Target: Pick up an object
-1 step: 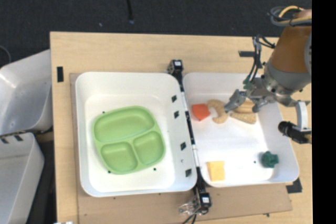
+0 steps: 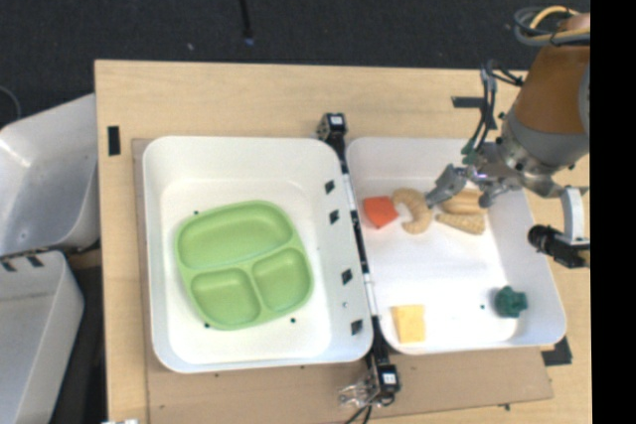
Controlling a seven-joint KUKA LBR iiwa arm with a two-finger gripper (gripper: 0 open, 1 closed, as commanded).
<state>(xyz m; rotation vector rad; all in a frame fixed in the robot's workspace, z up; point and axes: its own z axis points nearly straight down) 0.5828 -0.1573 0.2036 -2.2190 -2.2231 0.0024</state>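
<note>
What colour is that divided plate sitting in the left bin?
Light green. The divided plate shows plainly in the camera view, lying inside the left white bin.

Arm [image 2: 553, 104]: orange band above a grey wrist section. Thin dark cables run alongside. Gripper [image 2: 463, 189]: grey metal, two slim fingers.

A single fixed camera looks down from above at a slant, far enough back to take in the whole desk [image 2: 298, 99] and both white bins [image 2: 159, 213] mid-frame. Dark floor, probably carpet, crosses the top; the arm [image 2: 552, 104] enters at right.
</note>
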